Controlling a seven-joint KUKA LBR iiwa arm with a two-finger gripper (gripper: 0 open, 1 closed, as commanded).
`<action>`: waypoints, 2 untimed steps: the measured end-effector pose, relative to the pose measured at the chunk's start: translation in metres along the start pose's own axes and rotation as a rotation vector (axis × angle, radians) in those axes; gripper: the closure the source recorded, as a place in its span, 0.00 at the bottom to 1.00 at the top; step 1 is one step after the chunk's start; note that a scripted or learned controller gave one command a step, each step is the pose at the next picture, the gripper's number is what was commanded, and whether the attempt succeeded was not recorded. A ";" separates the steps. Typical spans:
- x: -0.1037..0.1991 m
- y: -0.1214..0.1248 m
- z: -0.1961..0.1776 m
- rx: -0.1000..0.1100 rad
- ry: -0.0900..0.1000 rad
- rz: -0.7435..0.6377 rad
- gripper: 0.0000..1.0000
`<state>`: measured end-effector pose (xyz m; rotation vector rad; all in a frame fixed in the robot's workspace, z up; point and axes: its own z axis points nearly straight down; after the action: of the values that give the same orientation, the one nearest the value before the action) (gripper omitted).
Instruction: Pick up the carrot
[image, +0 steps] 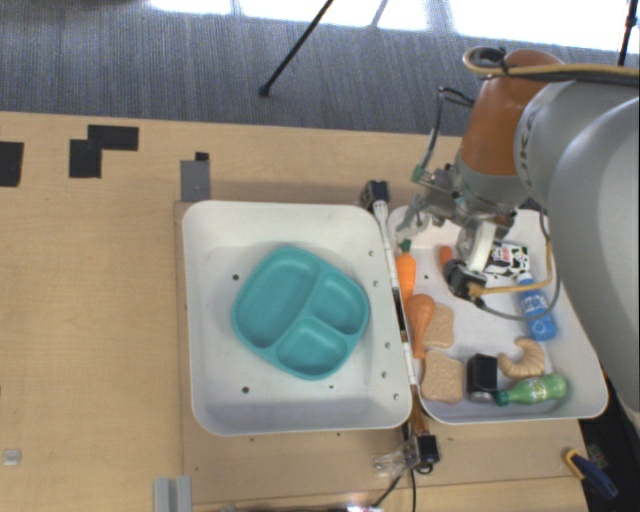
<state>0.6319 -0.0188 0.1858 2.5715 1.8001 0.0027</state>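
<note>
Two bins are sitting side by side on the bench, and I am watching the right bin (582, 372), which is carrying nearly all the clutter. The carrot (405, 278) is lying lengthwise along that bin's left wall, toward the far corner. An orange cone (422, 316) is lying just beside the carrot's near end, seemingly touching it, and a bread slice (441, 326) is pressing against the cone's right side. A second slice (442, 378) is lying nearer the front, with a black block (482, 375) just to its right. A green bottle (530, 390) is lying on its side by the front rim. A tan pastry (527, 357) is resting just behind it, and a blue bottle (538, 316) is lying farther back. A white card (511, 258) with black marks is showing under the arm (560, 130).

The gripper (410, 225) is hanging over this bin's far left corner, right at the carrot's far end. I cannot tell how wide it is set or whether it is gripping anything.

The left bin (196, 320) is holding one teal plate (300, 312) with three compartments, turned askew in the middle.
</note>
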 end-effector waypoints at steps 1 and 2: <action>-0.065 0.016 0.099 -0.006 0.001 -0.248 0.00; -0.062 0.017 0.087 -0.008 0.004 -0.254 1.00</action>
<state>0.6269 -0.0828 0.0990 2.3201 2.1079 0.0146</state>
